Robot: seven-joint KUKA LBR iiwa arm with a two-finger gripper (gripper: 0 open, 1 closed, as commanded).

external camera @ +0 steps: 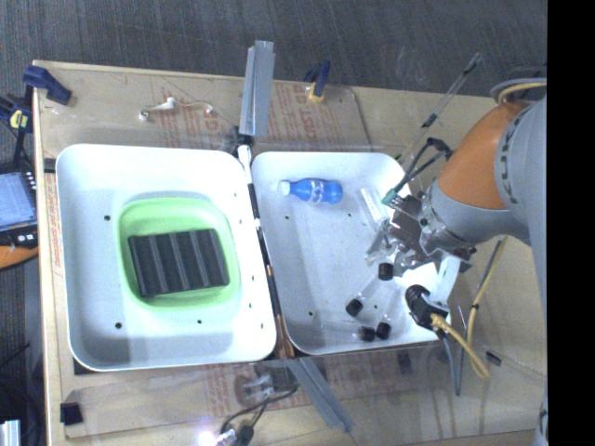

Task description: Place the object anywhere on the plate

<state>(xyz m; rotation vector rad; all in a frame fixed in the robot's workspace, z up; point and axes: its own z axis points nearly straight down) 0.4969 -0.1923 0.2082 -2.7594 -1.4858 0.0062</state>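
Blue plastic bottle with a white cap lies on its side at the right bin's far end; the green plate sits in the left bin. The hand hovers nearby, grip unclear.

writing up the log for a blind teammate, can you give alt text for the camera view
A grey and orange robot arm reaches from the right over the right white bin, where a small blue bottle lies on its side near the far edge. The left white bin holds a green plate carrying a dark ridged block.
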